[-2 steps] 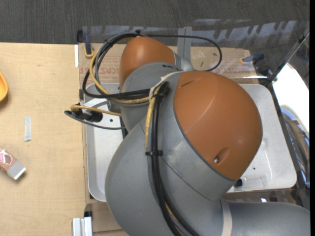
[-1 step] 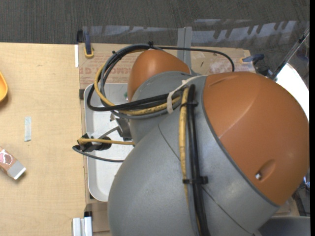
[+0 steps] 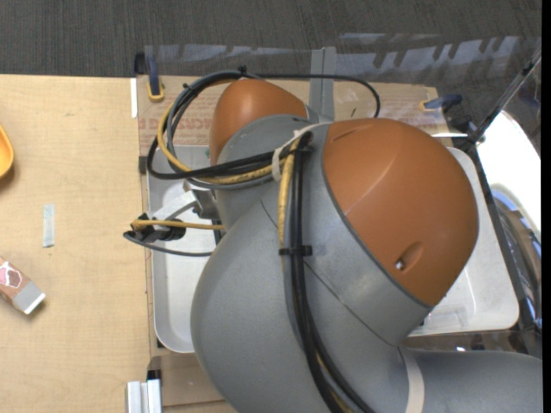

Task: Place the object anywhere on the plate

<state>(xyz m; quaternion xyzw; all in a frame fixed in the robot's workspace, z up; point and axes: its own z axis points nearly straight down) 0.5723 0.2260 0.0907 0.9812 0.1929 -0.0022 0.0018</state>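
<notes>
Your arm [image 3: 344, 265] bulks over the white bins [image 3: 172, 317], hiding its gripper; you cannot tell its state from here

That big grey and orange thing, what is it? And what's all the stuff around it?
It is a robot arm, grey with rounded orange caps on its joints. One camera fixed above the bench looks down at a slant, and the arm is so close to it that it hides most of the scene. The black and yellow cables looped over it run down along the arm towards its working end, which is tucked underneath, so I cannot tell whether it holds anything. Beneath the arm are shallow white bins; you can see their edges on both sides. On the left is a tan wooden bench top. On it lie a small grey strip, a small red and white packet, and an orange thing cut off by the picture's edge.
</notes>
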